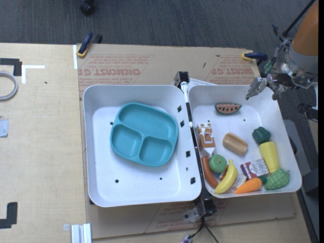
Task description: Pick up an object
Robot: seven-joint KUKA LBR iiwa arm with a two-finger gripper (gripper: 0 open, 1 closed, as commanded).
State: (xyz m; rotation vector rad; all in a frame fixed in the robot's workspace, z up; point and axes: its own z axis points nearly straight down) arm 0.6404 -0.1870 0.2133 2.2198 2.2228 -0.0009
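The left bin (pixel 101 186) is smooth white plastic with rounded corners; in it lies a teal tray (pixel 144 134) with 3 shallow compartments, turned at a slight slant.

The right bin (pixel 283 123) holds toy food, all glossy plastic. At its left wall lies a printed carton (pixel 205 136), with a slim hot dog (pixel 207 170) nearer. Beside that sit a round green apple (pixel 218 163) and a curved banana (pixel 227 178), its long axis running from near-left to far-right. At the far end rests a watermelon slice (pixel 228 108), flat edge up, lying left to right. A tan bread roll (pixel 235 143) lies mid-bin, pointing far-left to near-right. Near the front are a carrot (pixel 248 186), a small printed packet (pixel 254 167), knobbly green grapes (pixel 276 178), a yellow corn cob (pixel 269 156) lying near to far, and a dark green pepper (pixel 261 134).

The gripper (pixel 257 88) hangs above the bin's far right corner, fingers slightly apart, holding nothing.
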